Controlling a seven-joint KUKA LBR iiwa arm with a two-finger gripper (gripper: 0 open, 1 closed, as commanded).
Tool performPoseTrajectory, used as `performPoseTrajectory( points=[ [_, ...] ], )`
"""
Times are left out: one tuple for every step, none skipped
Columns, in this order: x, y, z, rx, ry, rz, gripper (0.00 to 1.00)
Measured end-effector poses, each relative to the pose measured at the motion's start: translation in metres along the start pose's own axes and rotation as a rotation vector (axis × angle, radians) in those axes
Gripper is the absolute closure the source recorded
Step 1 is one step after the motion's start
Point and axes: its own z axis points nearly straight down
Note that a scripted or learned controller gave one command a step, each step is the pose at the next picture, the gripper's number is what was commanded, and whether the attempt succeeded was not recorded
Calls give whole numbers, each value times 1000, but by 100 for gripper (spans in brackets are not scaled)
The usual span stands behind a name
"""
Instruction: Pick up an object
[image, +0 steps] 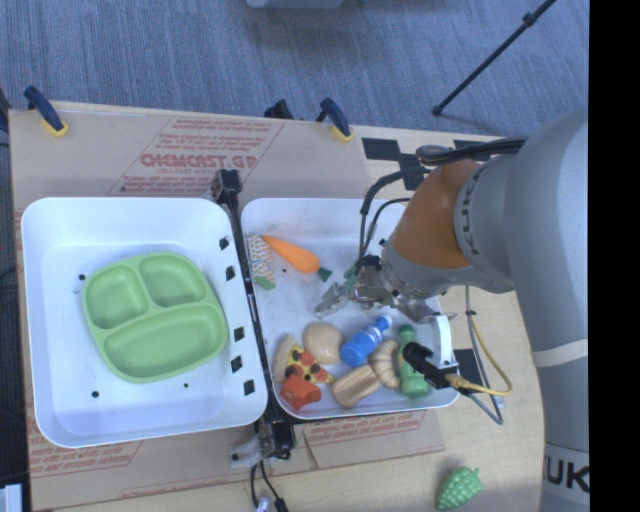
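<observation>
Gripper (335, 297) hangs low in the right bin (300, 212), whether spread or clenched I cannot tell, beside the toy carrot (292, 253) near the back wall (light, stiff, slick plastic, I'd guess), best pinched across its thick middle.

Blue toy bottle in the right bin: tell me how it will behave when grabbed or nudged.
The small blue plastic bottle with the white cap lies on its side, so its round body would probably roll if nudged. It looks light and rigid, likely smooth enough to slip. The cream egg-shaped toy beside it may block rolling leftward.
</observation>
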Motion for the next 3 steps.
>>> performPoseTrajectory(
  points=[
    [-25, -55, 0, -1, 1, -1, 0],
    [-24, -54, -10, 0, 1, -7, 100],
    [-24, -54, -10, 0, 1, -7, 0]
  ],
)
